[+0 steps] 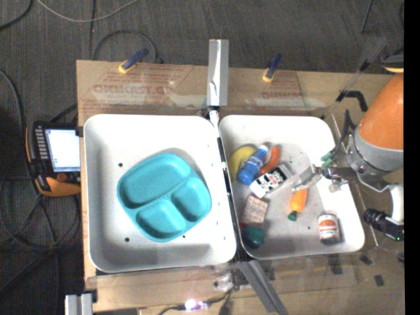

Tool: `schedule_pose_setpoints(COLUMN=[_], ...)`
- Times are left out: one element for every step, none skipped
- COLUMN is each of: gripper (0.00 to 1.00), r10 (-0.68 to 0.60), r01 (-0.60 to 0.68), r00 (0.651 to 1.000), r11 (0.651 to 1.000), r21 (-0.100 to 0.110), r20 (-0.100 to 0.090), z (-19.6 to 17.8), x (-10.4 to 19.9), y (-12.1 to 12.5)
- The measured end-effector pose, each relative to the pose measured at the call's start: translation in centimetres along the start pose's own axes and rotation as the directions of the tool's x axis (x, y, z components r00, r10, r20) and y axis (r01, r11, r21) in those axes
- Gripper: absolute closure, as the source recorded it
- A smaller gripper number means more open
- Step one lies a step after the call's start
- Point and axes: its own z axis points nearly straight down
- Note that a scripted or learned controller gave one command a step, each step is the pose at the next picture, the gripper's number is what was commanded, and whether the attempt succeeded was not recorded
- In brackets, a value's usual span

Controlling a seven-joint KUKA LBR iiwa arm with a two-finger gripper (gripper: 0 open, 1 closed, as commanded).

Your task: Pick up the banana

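Note:
The banana [239,156] is a yellow curved fruit lying near the left wall of the right bin [308,126], partly under a blue bottle [253,165]. My gripper [307,177] reaches in from the right, below the arm's orange band [388,115]. It hovers over the middle right of that bin, just above an orange carrot [297,202]. It is well to the right of the banana, with nothing visibly held.
The right bin also holds a white and black box [271,179], a small card packet [256,209], a dark green item [254,235], a red can [327,227] and a red-orange item [274,153]. A teal divided tray [165,195] fills the left bin [105,136].

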Motion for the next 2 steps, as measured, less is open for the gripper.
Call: schedule_pose_setpoints(gripper=[0.0,0.0], r10=[-0.228,-0.331], r01=[0.228,0.331], r00=[0.974,0.944], r11=[0.974,0.944], r21=[0.001,-0.002], r20=[-0.001,0.001], z=[5.1,3.1], x=[6.5,8.2], y=[2.7,11.7])
